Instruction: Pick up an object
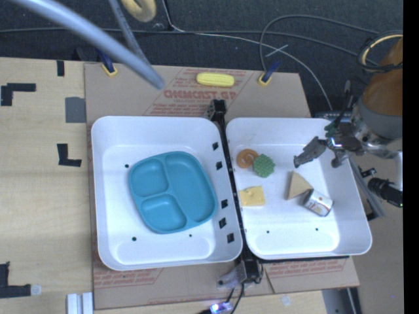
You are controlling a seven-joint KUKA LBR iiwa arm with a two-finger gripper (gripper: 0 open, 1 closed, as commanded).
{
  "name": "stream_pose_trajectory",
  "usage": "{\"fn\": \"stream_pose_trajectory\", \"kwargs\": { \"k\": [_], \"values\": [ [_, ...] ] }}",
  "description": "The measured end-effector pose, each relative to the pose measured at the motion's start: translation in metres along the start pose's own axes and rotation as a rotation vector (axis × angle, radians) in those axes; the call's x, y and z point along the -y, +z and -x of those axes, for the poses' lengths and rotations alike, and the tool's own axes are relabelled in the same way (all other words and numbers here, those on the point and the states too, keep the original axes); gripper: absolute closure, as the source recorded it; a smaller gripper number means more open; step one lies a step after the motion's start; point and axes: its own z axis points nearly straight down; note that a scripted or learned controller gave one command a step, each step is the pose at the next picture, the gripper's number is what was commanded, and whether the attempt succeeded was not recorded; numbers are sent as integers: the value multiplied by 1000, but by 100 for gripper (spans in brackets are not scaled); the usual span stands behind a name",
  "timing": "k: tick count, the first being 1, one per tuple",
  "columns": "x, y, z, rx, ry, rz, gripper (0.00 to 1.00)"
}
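The right bin (340, 241) holds a tan pretzel-like ring (247, 157), a green knobbly piece (264, 166), a yellow cheese square (253, 196), a tan wedge (298, 186) and a small white carton (319, 204). My gripper (321, 152) hovers over the bin's upper right part, above and to the right of the wedge. Its two dark fingers are spread apart with nothing between them.
The left bin (111, 241) holds a blue divided plate (171, 191). A yellow banana-like toy (215, 80) lies on the cardboard behind the bins. A grey pole (78, 25) slants across the upper left. Cables run behind the right bin.
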Motion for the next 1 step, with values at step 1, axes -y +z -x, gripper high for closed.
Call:
{"fn": "stream_pose_trajectory", "kwargs": {
  "k": [1],
  "values": [
    [2, 44, 1, 0, 1, -5, 0]
  ]
}}
